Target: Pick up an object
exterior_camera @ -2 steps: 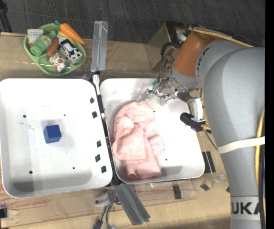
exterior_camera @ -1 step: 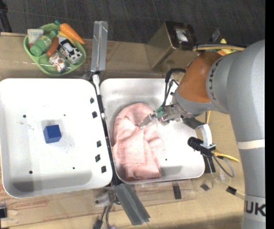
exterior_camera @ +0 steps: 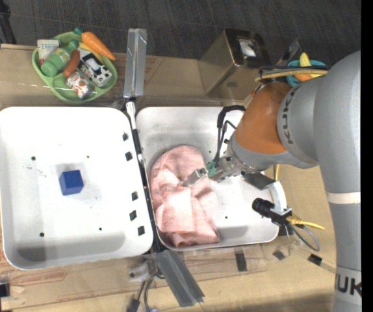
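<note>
Though its grip state unclear, tool (exterior_camera: pixel 200 173) low against pink cloth (exterior_camera: pixel 177 208) in right-hand bin (exterior_camera: pixel 240 208).

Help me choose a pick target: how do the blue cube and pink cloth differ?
The small blue cube is compact and sharp-edged, alone in the left white bin; the crumpled pink cloth is far larger and loosely folded, in the right white bin. Both rest on bin floors.

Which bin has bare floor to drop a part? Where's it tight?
Left bin: bare all round the blue cube, the one thing in it. Right bin: a bare strip between the pink cloth and the far wall, plus a patch right of the cloth toward the near corner. Crowded mid-bin, where the claw is down at the cloth.
</note>
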`<state>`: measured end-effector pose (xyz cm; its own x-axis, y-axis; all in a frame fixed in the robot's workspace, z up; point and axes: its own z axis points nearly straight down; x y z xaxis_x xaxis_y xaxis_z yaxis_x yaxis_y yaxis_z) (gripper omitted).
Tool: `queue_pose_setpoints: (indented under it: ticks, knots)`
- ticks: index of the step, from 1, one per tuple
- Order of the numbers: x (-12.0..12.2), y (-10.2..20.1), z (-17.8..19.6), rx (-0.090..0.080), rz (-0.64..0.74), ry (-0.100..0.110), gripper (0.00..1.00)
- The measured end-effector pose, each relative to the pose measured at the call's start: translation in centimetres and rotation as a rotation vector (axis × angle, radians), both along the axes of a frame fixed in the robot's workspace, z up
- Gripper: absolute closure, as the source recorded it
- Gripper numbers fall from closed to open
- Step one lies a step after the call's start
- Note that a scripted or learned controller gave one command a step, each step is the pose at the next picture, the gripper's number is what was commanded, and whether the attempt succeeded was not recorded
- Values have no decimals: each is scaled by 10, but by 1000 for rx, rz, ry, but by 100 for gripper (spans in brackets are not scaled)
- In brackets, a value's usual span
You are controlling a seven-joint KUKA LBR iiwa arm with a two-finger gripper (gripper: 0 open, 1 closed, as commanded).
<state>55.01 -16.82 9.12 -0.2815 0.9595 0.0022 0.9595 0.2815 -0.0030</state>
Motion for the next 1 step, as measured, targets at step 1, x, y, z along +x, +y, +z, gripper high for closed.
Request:
queue_pose_setpoints:
  ticks: [1]
  knots:
    - [-36, 19, 0, 0, 72, -2, 0]
